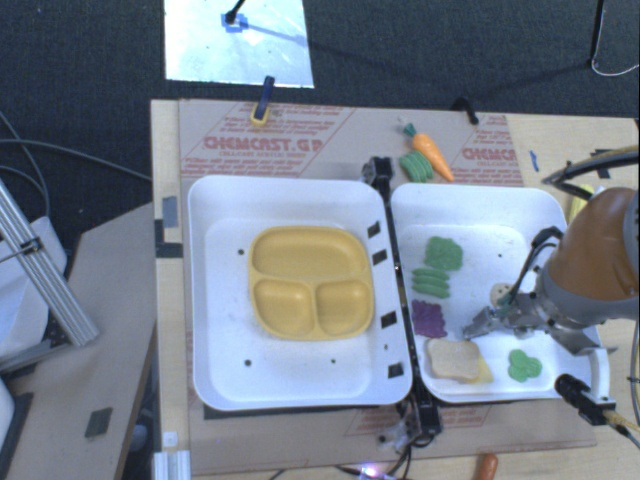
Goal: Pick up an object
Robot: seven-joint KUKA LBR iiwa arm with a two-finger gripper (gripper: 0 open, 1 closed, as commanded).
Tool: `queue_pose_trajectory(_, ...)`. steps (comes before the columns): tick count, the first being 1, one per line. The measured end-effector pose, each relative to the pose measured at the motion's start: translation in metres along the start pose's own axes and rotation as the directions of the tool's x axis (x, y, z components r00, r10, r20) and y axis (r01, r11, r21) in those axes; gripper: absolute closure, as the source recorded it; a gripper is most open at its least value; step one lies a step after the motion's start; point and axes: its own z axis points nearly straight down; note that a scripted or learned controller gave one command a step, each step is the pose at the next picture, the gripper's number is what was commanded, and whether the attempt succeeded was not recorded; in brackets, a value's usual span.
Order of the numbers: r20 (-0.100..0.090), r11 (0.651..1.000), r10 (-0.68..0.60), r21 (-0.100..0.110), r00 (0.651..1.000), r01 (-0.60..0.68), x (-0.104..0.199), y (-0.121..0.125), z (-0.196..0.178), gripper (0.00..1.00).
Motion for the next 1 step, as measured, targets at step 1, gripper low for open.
queue_pose_trajectory(1, 0.008, 1.0, -0.008, -0.015, 1.0, 0.008, -0.0487, 0.0783, -0.0052, 0.0)
